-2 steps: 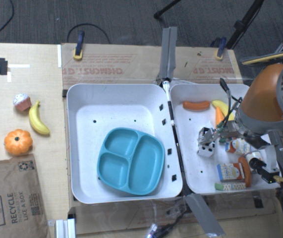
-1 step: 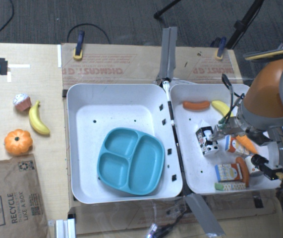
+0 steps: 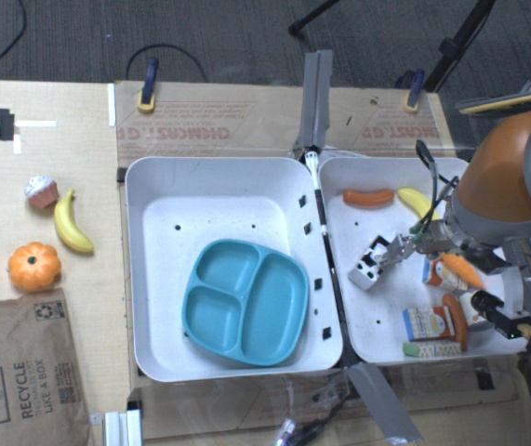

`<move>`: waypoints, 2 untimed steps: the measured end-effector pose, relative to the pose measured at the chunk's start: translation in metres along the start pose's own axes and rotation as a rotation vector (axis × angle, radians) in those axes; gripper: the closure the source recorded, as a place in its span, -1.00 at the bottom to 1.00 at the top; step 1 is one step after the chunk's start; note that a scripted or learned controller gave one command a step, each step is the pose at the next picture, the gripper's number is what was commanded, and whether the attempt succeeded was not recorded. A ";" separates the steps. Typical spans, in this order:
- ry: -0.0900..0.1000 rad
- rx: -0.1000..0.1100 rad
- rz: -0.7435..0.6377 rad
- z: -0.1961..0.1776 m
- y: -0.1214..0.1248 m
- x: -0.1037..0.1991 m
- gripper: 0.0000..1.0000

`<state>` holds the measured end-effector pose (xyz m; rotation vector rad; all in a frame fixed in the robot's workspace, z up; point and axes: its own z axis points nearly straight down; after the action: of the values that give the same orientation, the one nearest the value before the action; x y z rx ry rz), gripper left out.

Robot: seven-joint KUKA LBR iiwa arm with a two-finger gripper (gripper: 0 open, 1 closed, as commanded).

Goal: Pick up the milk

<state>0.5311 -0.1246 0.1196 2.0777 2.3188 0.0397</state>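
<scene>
The milk is a small white carton with black cow patches. It lies tilted on the floor of the right bin, near that bin's left-centre. My gripper reaches in from the right, low over the bin. Its tip is at the carton's upper right corner, touching or just overlapping it. The carton rests on the bin floor. The grey wrist and orange band hang over the right side of the bin.
The right bin also holds a sausage, a yellow banana, a carrot, a hot dog and a juice box. A blue divided plate lies in the left bin. Toy food sits on the bench at far left.
</scene>
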 end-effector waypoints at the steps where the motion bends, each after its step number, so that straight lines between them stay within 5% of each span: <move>1: 0.000 0.000 0.000 0.000 0.000 0.000 -1.00; 2: -0.007 0.014 -0.119 0.014 0.027 0.019 -1.00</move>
<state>0.5563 -0.1030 0.1061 1.9379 2.4402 0.0139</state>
